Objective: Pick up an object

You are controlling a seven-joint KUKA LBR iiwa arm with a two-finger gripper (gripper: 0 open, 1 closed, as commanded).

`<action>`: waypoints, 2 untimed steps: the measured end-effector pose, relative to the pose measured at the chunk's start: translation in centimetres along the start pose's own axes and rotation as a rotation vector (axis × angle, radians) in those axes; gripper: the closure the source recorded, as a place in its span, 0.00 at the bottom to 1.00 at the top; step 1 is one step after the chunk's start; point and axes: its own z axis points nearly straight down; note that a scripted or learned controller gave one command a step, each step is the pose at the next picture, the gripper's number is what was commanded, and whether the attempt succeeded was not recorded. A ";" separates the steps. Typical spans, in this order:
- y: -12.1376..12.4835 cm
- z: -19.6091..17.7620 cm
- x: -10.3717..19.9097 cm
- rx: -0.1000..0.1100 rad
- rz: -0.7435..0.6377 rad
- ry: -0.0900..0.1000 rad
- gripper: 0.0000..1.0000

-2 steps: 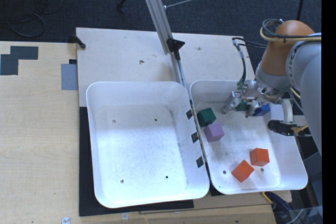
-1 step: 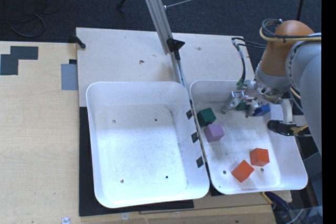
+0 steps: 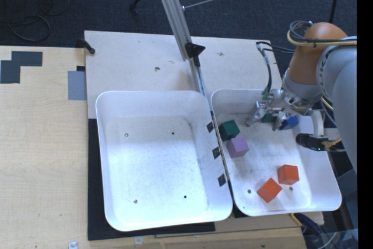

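- Right bin (image 3: 326, 198), near end: two orange blocks. One orange block (image 3: 269, 190) lies closest to the near rim; the second orange block (image 3: 288, 174) lies just beside it, farther back and to the right.
- Right bin, middle, by the left wall: one purple cube (image 3: 237, 147), and one dark green cube (image 3: 229, 128) touching it on the far side.
- Left bin (image 3: 116, 119): one white bin, set side by side with the right bin on the tabletop (image 3: 134, 61).
- Hand (image 3: 263, 113): positioned low over the far part of the right bin, to the right of the dark green cube and apart from it. Whether its fingers are spread or pressed together cannot be told.
- Arm (image 3: 326, 67): one grey arm with an orange band, entering from the right and angled down toward the far end of the right bin.
- Aluminium post (image 3: 175, 9): one, leaning up from the tabletop behind the bins.
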 end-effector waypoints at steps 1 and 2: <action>0.0 0.0 0.0 0.000 -0.001 0.000 0.00; 0.0 0.0 1.0 -0.002 0.000 -0.002 0.00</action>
